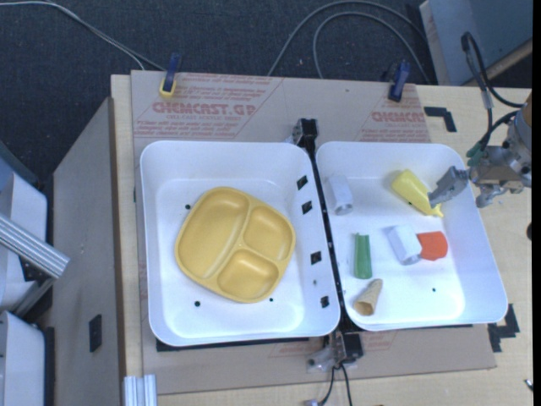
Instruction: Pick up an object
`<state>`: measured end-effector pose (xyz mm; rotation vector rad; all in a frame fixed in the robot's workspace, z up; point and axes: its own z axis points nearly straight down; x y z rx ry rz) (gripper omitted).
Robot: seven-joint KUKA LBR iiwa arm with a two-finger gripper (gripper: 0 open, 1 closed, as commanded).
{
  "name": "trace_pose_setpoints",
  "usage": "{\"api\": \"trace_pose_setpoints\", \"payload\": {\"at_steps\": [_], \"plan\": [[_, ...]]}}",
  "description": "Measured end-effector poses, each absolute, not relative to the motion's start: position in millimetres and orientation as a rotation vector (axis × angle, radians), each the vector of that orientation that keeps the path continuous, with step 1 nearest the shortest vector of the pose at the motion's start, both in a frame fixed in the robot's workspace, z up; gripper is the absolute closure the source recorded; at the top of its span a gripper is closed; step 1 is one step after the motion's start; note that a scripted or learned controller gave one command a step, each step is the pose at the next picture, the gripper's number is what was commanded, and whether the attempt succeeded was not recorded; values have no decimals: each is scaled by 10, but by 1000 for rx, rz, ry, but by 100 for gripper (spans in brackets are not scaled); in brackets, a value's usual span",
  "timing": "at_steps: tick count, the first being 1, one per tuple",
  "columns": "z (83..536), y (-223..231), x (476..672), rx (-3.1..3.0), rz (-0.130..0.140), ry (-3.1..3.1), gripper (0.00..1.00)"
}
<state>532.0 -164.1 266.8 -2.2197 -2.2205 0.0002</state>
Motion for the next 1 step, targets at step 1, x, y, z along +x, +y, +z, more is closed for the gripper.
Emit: {"api": "trace_pose_setpoints", "payload": {"at_steps": [1], "plan": [[5317,-1604,5456,-2232,-17,-2238,0]]}}
